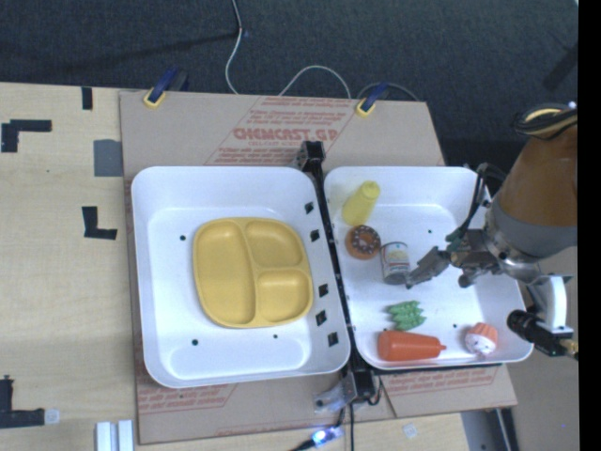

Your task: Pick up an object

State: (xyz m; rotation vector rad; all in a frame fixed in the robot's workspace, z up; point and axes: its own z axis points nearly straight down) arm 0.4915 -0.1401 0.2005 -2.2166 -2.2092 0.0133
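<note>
The right bin (441, 191) holds several small objects. A yellow cup (361, 202) lies at its back left, with a brown doughnut (362, 241) just in front of it. A small metal can (395, 261) lies near the middle. In front are a green leafy toy (406, 314), an orange carrot-like piece (409, 346) and a small white and orange item (481, 339). My gripper (420, 272) hangs low over the bin, just right of the can and close to it. Whether it touches the can cannot be made out.
The left bin (160, 252) bears a yellow divided plate (252, 272). A black divider (329, 261) runs between the bins. The grey and orange arm (537, 195) crosses the right bin's right wall. Both bins rest on a cardboard sheet (272, 130).
</note>
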